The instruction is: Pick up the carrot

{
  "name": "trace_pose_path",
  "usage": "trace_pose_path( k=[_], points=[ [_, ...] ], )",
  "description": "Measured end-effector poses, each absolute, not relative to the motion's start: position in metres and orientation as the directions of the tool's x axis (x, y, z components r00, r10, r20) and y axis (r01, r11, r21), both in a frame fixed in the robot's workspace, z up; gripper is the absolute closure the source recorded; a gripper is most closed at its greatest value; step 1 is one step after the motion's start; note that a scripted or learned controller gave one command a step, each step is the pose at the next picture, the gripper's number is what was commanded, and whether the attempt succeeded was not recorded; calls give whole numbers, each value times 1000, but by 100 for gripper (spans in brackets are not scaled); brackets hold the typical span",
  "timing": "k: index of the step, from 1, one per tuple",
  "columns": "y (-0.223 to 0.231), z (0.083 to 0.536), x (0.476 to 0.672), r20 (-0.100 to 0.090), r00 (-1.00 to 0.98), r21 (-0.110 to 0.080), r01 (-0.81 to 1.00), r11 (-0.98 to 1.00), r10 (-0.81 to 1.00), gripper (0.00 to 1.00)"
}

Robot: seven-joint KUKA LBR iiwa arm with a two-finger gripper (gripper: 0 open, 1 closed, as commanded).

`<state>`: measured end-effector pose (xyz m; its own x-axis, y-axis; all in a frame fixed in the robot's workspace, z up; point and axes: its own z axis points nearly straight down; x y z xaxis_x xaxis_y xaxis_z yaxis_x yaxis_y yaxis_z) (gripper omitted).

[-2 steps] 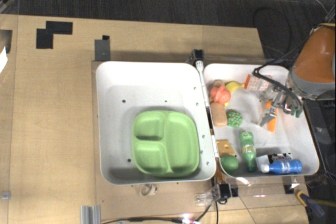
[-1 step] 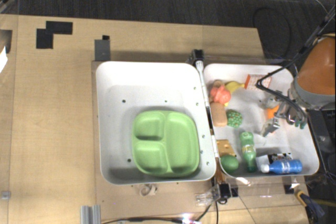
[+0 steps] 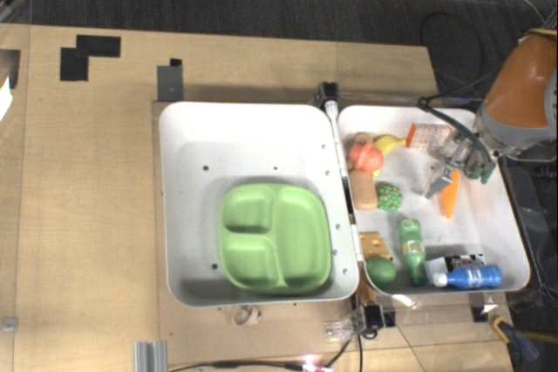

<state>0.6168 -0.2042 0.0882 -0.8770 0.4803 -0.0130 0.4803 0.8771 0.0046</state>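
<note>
The orange carrot [image 3: 449,196] lies in the right bin [image 3: 506,222], toward its right middle, pointing down the view. My gripper [image 3: 446,177] hangs right at the carrot's upper end, reaching in from the right under the arm's orange band [image 3: 523,91]. The carrot's top end is partly covered by the gripper, and I cannot see whether it is held.
The right bin also holds a red fruit [image 3: 366,157], a yellow piece [image 3: 390,142], a packet [image 3: 427,135], a tan block [image 3: 362,190], a green knobbly item [image 3: 390,197], a green bottle [image 3: 411,246] and a blue bottle [image 3: 471,277]. A green divided plate [image 3: 275,233] sits in the left bin [image 3: 187,152].
</note>
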Motion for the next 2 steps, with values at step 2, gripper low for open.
trace_pose_path(
  k=[2],
  points=[
    [-200, 88, 591, -2, -461, 13, 887, 461, 887, 0]
  ],
)
